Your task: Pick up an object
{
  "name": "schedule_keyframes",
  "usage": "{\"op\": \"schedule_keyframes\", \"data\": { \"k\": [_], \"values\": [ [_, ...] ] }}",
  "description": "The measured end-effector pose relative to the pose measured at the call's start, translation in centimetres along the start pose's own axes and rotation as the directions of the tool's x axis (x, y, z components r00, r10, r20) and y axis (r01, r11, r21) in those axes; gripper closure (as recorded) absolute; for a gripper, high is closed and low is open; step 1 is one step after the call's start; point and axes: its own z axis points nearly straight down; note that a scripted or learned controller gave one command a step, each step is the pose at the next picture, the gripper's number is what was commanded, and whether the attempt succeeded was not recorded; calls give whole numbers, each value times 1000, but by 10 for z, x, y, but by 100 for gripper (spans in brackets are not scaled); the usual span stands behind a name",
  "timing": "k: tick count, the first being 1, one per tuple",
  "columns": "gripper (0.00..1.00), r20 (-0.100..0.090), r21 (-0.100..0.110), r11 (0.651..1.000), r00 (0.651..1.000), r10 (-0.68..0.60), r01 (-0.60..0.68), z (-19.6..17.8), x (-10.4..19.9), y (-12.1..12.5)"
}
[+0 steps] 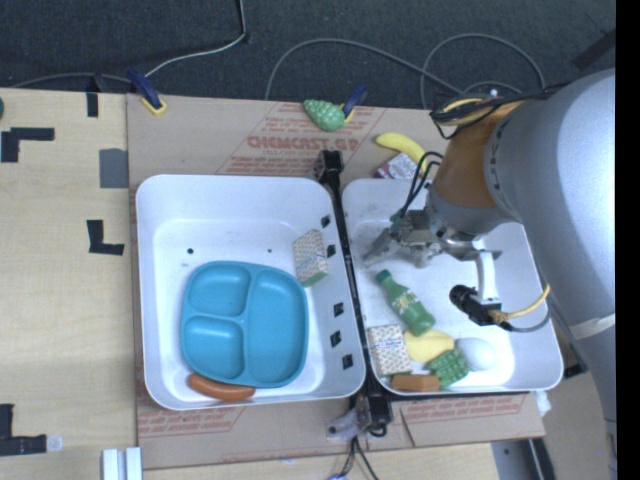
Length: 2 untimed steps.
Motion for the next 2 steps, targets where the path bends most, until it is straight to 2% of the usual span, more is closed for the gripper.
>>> {"op": "schedule_keyframes", "data": {
  "k": [2],
  "values": [
    [0, 1, -1, 1000, 1000, 1, -1, -1, -6, -57]
  ]
}}
